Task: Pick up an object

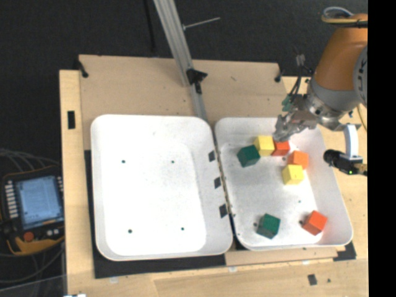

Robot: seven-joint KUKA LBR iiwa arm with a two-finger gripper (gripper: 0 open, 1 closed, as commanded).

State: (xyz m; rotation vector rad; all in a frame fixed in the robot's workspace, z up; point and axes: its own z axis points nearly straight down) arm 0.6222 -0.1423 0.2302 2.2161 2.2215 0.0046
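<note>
The tool (286, 132) hangs low over the right bin (331, 193) at its twelve o'clock edge, tips just above a small orange cube (281, 146) beside a yellow cube (265, 145). Whether it grips anything I cannot tell. Other cubes lie scattered towards six o'clock; the left bin (154, 184) sits alongside

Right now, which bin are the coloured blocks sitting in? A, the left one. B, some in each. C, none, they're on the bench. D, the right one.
D: every block, such as the green block and the orange block, lies inside the right bin, the one the gripper is reaching into.
</note>
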